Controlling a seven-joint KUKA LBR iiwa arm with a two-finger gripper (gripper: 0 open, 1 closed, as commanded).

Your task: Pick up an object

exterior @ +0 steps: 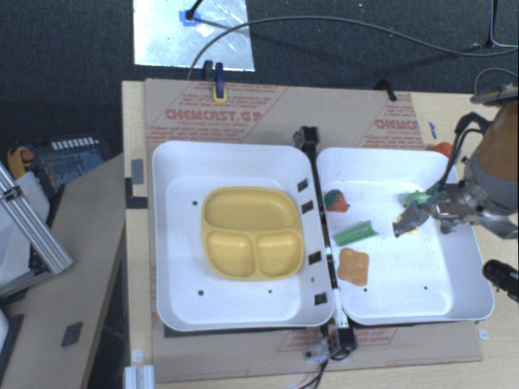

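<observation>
gripper [408, 220] over right bin [422, 298], dark carpet [65, 55]

One fixed camera looks down at a slant from above the bench [268, 96], taking in both white bins [178, 241] side by side (and some surrounding floor).

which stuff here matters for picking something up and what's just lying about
For the job: gripper; right bin; green cylinder; orange slab; small red and green piece.

Lying about: yellow divided tray in left bin; foil sheet; blue clamp.
</observation>
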